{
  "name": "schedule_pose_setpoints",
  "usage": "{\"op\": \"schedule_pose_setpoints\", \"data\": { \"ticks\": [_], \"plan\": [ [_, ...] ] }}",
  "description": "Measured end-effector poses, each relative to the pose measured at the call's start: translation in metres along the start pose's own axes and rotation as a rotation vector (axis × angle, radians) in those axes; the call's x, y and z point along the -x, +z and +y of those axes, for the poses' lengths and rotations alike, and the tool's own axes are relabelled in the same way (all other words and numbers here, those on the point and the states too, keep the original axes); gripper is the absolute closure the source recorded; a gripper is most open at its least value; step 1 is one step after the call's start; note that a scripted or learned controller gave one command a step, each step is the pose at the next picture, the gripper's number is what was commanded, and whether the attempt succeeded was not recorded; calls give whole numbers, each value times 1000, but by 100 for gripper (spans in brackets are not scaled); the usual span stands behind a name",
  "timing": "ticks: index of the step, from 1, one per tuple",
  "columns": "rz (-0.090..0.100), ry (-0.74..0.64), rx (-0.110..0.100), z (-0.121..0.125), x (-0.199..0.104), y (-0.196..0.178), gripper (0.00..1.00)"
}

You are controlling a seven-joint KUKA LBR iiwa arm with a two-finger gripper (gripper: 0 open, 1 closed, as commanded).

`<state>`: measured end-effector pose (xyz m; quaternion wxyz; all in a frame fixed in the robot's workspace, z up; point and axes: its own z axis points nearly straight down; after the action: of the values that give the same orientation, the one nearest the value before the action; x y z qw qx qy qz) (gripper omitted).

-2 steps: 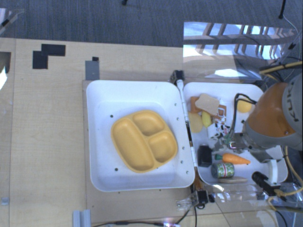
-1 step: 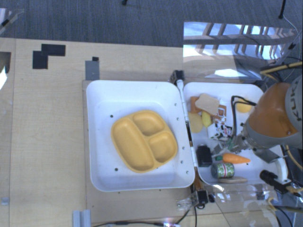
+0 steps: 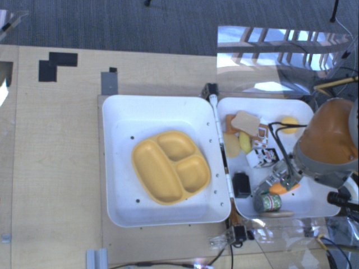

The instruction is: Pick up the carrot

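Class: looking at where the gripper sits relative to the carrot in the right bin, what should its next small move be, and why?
Probably a short descent onto the carrot: the gripper sits right at it in the right bin, beside the green can, and no grasp is visible yet.

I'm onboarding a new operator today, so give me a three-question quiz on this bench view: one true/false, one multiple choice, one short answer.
1. True or false: the yellow three-compartment plastic plate lies in the left white bin.
2. The small orange carrot lies in the right white bin, nearest to which item?
A. the green-labelled tin can
B. the round yellow lemon-like fruit
C. the tan bread-slice piece
3. Name the small black box-shaped object and say which bin wall it sits by.

Key: 1 true. 2 A. 3 A black block, by the right bin's left wall, near the divider between the bins.
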<state>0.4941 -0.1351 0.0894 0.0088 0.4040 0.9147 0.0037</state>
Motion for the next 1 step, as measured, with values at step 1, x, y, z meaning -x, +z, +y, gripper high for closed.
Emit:
{"op": "schedule_pose_setpoints", "data": {
  "ticks": [1],
  "plan": [
    [-6, 0, 7, 4, 2, -11, 100]
  ]
}}
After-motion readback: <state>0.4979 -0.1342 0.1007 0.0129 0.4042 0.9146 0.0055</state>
